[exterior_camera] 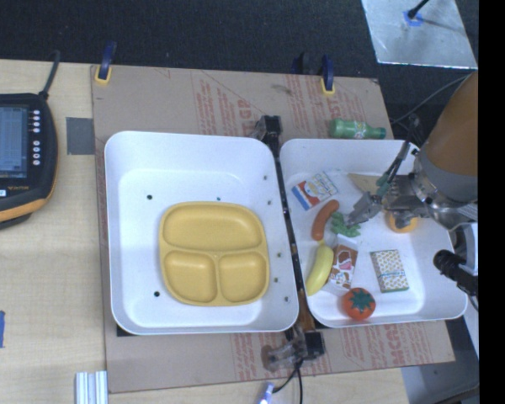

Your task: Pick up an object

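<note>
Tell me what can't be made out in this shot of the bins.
- Orange item in the right bin: camera view, half covered by the gripper, kind unclear.
- Small green thing: under the gripper, too small to name.
- Arm: cut off by the right edge.
- Card packets: print too small.

The right white bin holds 7 small items: a red and white carton at 10 o'clock, a sausage beside it, a banana at 8, a tomato at 6, a patterned box at 5, a brown packet and a green toy near centre.
</note>
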Tool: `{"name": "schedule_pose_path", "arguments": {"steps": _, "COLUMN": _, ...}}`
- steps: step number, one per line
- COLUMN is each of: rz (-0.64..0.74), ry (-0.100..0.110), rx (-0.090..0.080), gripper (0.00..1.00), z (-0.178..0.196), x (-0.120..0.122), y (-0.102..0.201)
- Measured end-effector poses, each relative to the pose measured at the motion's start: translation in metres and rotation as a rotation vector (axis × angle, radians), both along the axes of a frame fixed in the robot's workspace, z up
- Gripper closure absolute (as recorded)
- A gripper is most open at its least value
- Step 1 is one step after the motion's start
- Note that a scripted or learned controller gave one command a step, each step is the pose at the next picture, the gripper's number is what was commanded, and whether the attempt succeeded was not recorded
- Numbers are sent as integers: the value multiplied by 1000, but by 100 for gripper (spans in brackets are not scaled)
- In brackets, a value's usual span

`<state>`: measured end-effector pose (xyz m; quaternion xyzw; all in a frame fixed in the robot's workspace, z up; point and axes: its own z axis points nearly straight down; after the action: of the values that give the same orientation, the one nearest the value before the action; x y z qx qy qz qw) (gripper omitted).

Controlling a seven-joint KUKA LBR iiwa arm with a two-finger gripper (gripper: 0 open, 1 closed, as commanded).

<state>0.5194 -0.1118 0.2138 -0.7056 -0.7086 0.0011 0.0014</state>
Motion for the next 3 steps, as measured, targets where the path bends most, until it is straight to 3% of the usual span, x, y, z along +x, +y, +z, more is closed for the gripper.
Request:
{"name": "schedule_pose_path", "arguments": {"steps": 1, "rz": 1, "ry": 1, "rx": -1, "gripper": 0, "z": -123, "x": 43, "y": 10}}
{"name": "schedule_pose_path", "arguments": {"steps": 2, "rz": 1, "ry": -1, "rx": -1, "gripper": 0, "z": -122, "x": 83, "y": 20}}
{"name": "schedule_pose_path", "arguments": {"steps": 3, "rz": 3, "ry": 1, "rx": -2, "gripper": 100, "z": -112, "x": 83, "y": 19}}
